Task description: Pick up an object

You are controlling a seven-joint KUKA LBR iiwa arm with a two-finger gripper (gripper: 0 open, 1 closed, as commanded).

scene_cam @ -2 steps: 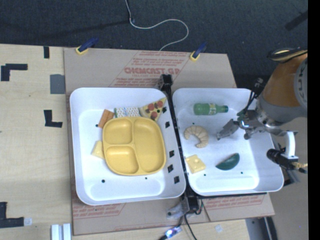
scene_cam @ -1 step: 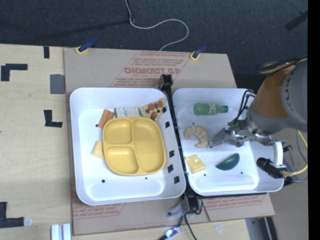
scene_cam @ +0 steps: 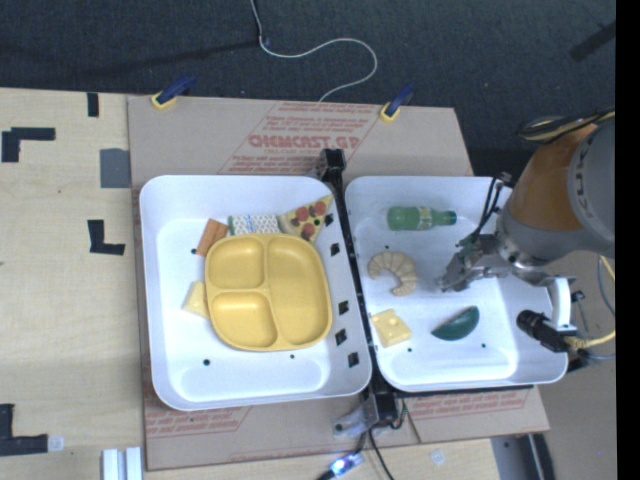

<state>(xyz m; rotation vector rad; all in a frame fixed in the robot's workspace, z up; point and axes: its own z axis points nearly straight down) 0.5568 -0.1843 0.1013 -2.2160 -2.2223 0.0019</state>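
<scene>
The right bin (scene_cam: 500,368) holds a green bottle (scene_cam: 420,218) lying on its side, a tan croissant (scene_cam: 394,270), a yellow cheese block (scene_cam: 390,327) and a dark green curved piece (scene_cam: 456,323). My gripper (scene_cam: 456,278) reaches in from the right, low over the bin floor. It sits between the croissant and the bin's right wall, just above the dark green piece. No object shows between its tips.
The left bin (scene_cam: 165,298) holds a yellow divided plate (scene_cam: 268,290) with a pizza slice (scene_cam: 308,216), an orange piece (scene_cam: 211,236) and a yellow wedge (scene_cam: 194,298) tucked around it. A black clip row (scene_cam: 345,268) joins the bins. The arm's grey and orange body (scene_cam: 560,198) overhangs the right wall.
</scene>
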